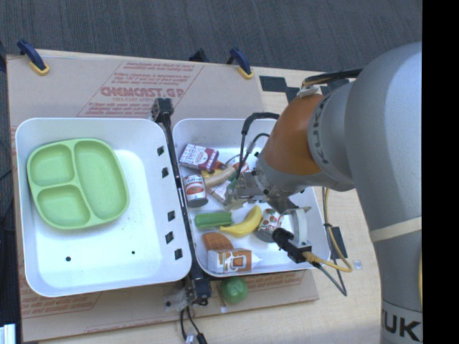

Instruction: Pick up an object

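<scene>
Cluttered right bin (pixel 215 129) — banana (pixel 245 223), cartons

Plastic, cardboard and painted metal

Both white bins (pixel 43 278) look like smooth, slightly glossy plastic; the green divided plate (pixel 77 183) is matt plastic; brown cardboard (pixel 107 77) lines the worktop; the arm (pixel 380 127) has a satin grey shell.

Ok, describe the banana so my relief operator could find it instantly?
Look in the right-hand white bin, the cluttered one under the grey arm. Near its middle lies the curved yellow toy banana, just right of a flat green block and above an orange carton. It is the one yellow crescent there.
</scene>
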{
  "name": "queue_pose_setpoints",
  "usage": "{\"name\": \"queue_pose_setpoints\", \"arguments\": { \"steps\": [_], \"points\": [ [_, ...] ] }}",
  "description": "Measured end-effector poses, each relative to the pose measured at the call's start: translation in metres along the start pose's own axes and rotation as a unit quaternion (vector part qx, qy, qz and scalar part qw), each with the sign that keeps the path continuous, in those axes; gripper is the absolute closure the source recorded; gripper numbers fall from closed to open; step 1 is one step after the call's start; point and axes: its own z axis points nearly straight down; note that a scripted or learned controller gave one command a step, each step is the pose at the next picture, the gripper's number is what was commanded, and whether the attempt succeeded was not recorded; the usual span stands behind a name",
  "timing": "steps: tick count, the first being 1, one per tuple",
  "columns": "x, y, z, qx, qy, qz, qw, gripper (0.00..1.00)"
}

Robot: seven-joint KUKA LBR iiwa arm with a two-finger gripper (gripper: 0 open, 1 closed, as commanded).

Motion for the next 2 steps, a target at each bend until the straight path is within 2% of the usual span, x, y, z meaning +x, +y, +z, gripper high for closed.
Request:
{"name": "queue_pose_setpoints", "arguments": {
  "steps": [1,2],
  "points": [
    [-0.013,0.003,-0.127,-0.003,0.001,0.002,1.0000,1.00],
    [0.010,0.054,-0.114,-0.001,0.002,0.002,1.0000,1.00]
  ]
}}
